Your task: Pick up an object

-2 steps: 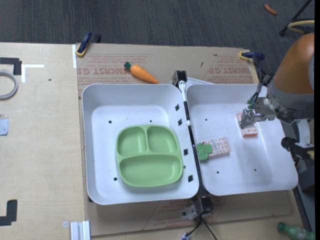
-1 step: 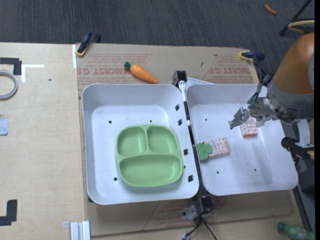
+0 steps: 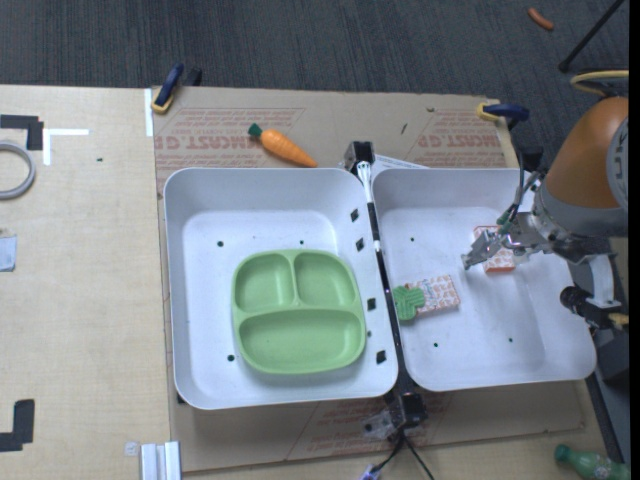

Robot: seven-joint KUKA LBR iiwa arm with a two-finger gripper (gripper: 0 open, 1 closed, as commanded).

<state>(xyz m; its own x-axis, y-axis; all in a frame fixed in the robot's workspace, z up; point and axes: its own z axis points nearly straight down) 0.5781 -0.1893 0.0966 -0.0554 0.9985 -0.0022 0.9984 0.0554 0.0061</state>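
Your gripper point(image 3: 492, 251) sits low in the right bin point(image 3: 560, 363), near its far right side, with the orange-banded wrist point(image 3: 590, 158) tilted in from the edge. Right at the fingertips lies a small red-and-white packet point(image 3: 500, 259), and the tips seem to be touching or straddling it. The metal parts and the packet blur together there, so you cannot tell how far the fingers are spread or whether they have any hold on it; treat it as not yet picked.

Your other candidate in this bin is a flat card-like pack with a green end point(image 3: 427, 297), lying near the divider, well apart from the gripper. The left bin point(image 3: 190, 268) carries a green divided plate point(image 3: 298, 311), lying flat and broad, probably a poor fit for two fingers. A toy carrot point(image 3: 283, 145) rests outside on the cardboard point(image 3: 440, 133) behind the bins, likely out of play.
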